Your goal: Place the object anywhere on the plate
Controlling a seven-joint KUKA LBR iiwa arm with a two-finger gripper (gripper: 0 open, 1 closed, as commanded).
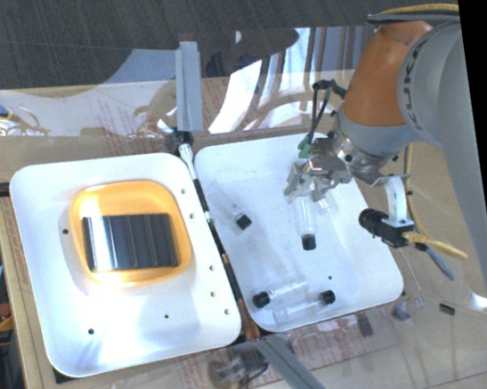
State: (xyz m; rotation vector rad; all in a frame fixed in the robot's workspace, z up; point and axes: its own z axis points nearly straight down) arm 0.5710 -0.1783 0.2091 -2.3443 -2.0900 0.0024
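Two white bins sit side by side, and much of what matters is hard to read. The gripper [312, 179] hangs over the right bin [366, 266], well to the right of the plate [122, 193]. It is a tangle of grey metal, wires and glare, so I cannot tell whether it is open or closed, or whether it has hold of anything.

A short clear tube [305, 219] with a black cap on its lower end lies upright in the view just under the gripper, also well right of the plate. The tube's upper end runs into the gripper's metalwork. Its clear body nearly vanishes against the white floor, and its outline there is lost.

A longer clear tube [291, 296] with black caps at both ends lies further down and right of the plate, near the right bin's front rim. It too is faint between the caps. A small black piece [243, 221] lies nearer the plate, just past the wall between the bins; its shape is too small to make out.

The plate rests in the left bin [61, 336]. It is yellow, glossy and rounded-square, and a dark ribbed panel [133, 240] fills its middle. The arm [429, 73] is smooth grey with an orange band [380, 80], and the frame's right side cuts it off.
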